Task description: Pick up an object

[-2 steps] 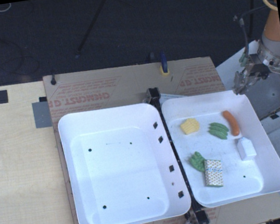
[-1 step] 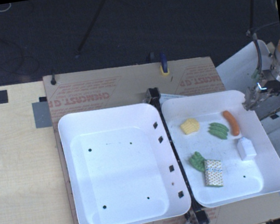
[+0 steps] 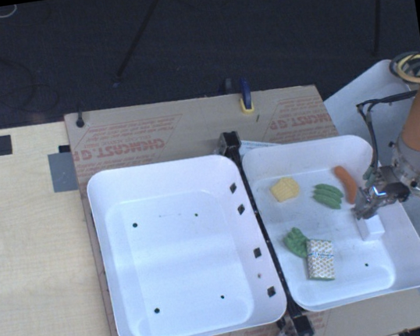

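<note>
I see two white bins side by side on a brown board. The right bin (image 3: pixel 404 271) has all the toys in it. Near its middle lies a yellow block (image 3: pixel 284 189). Just right of the yellow block is a green pod (image 3: pixel 327 195). Right of the pod is an orange carrot (image 3: pixel 346 181), close to the bin's right wall. Below the yellow block sits a green leafy toy (image 3: pixel 296 241), and a small spotted packet (image 3: pixel 320 259) touches it on the lower right. The gripper (image 3: pixel 365 208) is down low just below the carrot. I cannot tell if it is gripping anything. The left bin (image 3: pixel 107 219) sits beside it.
</note>
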